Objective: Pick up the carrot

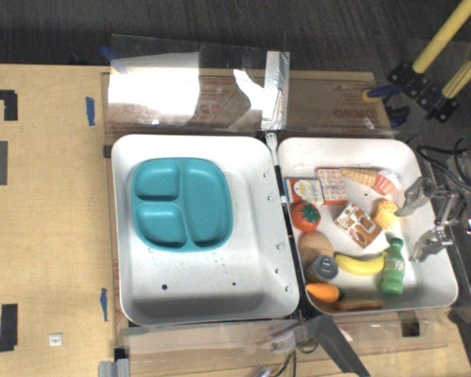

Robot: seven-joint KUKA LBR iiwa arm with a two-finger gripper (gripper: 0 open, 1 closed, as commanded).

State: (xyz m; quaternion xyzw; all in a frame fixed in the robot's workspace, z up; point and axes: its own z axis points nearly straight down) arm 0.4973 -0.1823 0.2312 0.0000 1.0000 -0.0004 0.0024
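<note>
Camera view, looking down on the bench. Two white bins side by side. Left bin holds a teal divided plate toward its far left. Right bin is crowded with toy food. Carrot lies at the near left corner of the right bin, close to the near rim, just in front of a grey lump and a brown round piece. Banana lies to the carrot's right; green bottle stands beyond it. Tomato sits farther back against the left wall. Hand hangs at the bin's right edge, well apart from the carrot, nothing between its fingers; jaws spread apart.
</note>
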